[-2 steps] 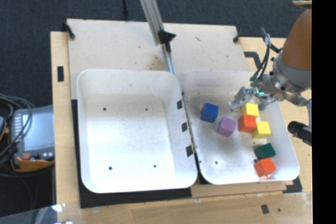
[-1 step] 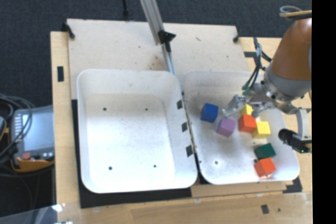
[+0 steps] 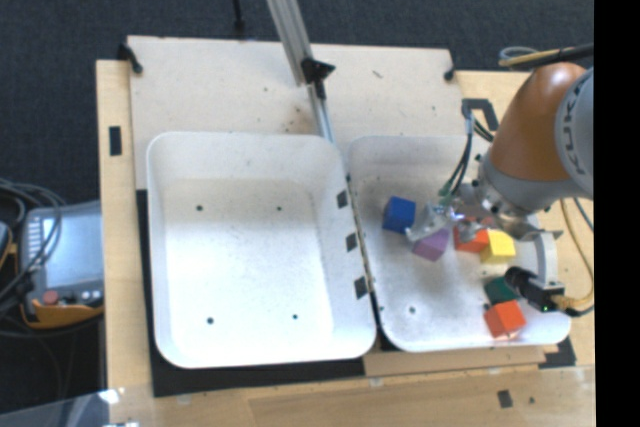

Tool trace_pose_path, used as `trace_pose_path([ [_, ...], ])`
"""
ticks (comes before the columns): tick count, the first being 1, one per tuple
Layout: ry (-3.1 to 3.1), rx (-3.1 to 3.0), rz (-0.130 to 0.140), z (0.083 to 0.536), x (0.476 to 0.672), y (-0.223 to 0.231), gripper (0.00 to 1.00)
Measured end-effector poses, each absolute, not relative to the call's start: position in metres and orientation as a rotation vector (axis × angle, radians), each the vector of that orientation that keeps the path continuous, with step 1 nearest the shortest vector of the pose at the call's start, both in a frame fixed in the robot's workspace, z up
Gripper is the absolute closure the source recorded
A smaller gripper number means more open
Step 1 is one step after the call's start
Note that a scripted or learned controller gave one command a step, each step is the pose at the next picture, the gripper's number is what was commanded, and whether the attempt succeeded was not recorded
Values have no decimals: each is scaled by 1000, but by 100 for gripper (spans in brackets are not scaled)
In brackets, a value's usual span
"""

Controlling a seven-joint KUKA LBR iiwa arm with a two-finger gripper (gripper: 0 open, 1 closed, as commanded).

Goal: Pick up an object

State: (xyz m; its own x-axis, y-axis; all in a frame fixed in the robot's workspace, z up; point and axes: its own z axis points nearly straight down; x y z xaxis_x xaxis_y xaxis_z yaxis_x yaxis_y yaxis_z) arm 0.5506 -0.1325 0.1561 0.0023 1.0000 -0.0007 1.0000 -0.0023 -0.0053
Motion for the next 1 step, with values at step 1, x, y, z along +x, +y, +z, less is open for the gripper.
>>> trace_pose_path([
  [1, -2217, -2222, 6, 103, 550, -134, 0],
])
